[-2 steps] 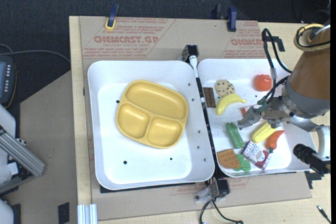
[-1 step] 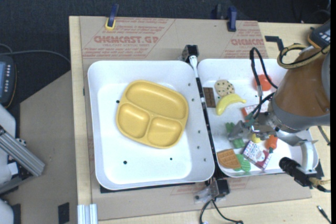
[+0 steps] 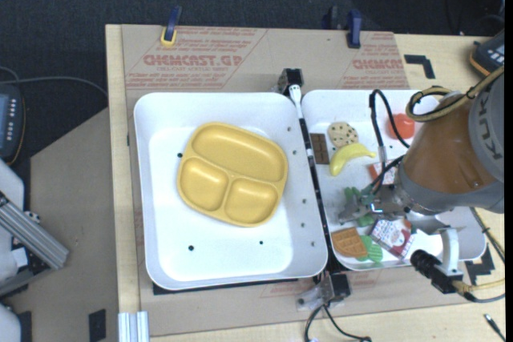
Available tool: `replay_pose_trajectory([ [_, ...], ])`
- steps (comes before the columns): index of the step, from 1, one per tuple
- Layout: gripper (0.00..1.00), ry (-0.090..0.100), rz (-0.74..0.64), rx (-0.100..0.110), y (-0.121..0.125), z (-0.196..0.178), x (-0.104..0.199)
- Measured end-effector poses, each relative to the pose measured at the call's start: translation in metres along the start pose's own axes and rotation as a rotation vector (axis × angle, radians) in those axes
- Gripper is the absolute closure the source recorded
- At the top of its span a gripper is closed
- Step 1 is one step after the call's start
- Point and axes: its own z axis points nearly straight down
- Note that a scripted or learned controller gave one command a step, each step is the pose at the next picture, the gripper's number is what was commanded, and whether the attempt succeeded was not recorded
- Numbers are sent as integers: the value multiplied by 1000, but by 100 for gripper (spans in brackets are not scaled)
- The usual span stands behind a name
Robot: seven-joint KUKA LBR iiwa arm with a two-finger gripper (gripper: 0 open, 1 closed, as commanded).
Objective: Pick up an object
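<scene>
The grey arm with the orange band (image 3: 449, 152) is seen reaching in from the right over the right-hand shallow white bin (image 3: 317, 104), its wrist lowered toward the near half of that bin. The end effector (image 3: 362, 206) is placed among a cluster of small items there; whether it is released or clenched cannot be told, since the wrist covers it and the clutter blurs it.

Several candidates for picking are gathered in this bin. A small green toy piece (image 3: 351, 194) lies right at the end effector's left side, touching or nearly so. An orange waffle-like flat piece (image 3: 349, 241) lies just nearer the camera, and a red-and-white packet (image 3: 390, 234) is just beside it to the right. A yellow plastic banana (image 3: 349, 156) lies farther back, its long axis running across the bin, with a round chocolate-chip cookie (image 3: 342, 132) behind it.

The yellow three-compartment plastic tray (image 3: 232, 174) rests in the left-hand white bin (image 3: 152, 172), well apart from the arm.
</scene>
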Motion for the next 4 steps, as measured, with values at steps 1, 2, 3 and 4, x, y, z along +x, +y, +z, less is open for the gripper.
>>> replay_pose_trajectory([
  [1, 100, -4, 3, -10, 2, -14, -2],
  [2, 100, 1, -1, -1, 0, -58, 2],
  [3, 100, 0, -1, -4, -1, -118, -5],
  [4, 100, 0, -1, -1, 0, -135, -5],
])
